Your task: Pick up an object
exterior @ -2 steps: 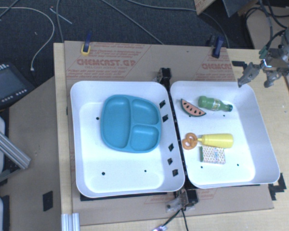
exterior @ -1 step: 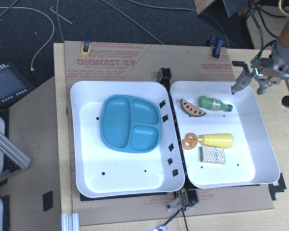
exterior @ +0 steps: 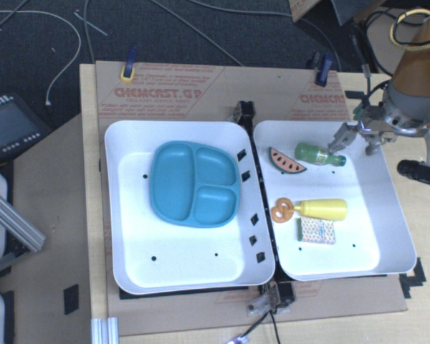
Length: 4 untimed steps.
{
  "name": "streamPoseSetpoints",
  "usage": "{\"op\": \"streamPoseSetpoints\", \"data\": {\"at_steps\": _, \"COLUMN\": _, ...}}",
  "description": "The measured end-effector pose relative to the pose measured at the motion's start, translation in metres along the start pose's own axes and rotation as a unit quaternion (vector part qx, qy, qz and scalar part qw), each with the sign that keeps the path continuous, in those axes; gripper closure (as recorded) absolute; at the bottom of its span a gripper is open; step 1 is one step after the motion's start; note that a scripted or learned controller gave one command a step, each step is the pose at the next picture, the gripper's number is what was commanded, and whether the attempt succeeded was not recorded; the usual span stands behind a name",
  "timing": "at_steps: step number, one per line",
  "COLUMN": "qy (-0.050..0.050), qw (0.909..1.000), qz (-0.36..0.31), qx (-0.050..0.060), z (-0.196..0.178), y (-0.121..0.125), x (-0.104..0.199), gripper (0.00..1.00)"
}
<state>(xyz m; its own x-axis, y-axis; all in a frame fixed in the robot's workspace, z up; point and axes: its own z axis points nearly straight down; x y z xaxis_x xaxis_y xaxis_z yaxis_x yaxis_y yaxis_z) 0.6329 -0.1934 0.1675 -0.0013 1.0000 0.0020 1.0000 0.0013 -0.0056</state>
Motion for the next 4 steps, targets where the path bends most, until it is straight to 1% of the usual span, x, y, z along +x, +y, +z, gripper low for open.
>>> {"op": "streamPoseSetpoints", "data": {"at_steps": 1, "qy": 0.0, "qw": 1.0, "qz": 0.0, "qx": 0.0, "z": 0.043, "y": -0.003, "x": 0.001, "gripper": 0.0}}
{"op": "streamPoseSetpoints", "data": {"at_steps": 2, "qy": -0.001, "qw": 1.0, "qz": 0.0, "qx": -0.004, "z": 0.028, "y": -0.001, "x": 0.001, "gripper": 1.0}}
{"op": "streamPoseSetpoints", "data": {"at_steps": 3, "qy": -0.002, "qw": 1.0, "qz": 0.001, "qx": -0.007, "z": -0.035, "y": -0.005, "x": -0.004, "gripper": 1.0}}
{"op": "streamPoseSetpoints", "data": {"at_steps": 4, "qy": -0.003, "qw": 1.0, "qz": 0.0, "qx": -0.007, "z": -0.1, "y": 0.0, "x": -0.007, "gripper": 1.0}}
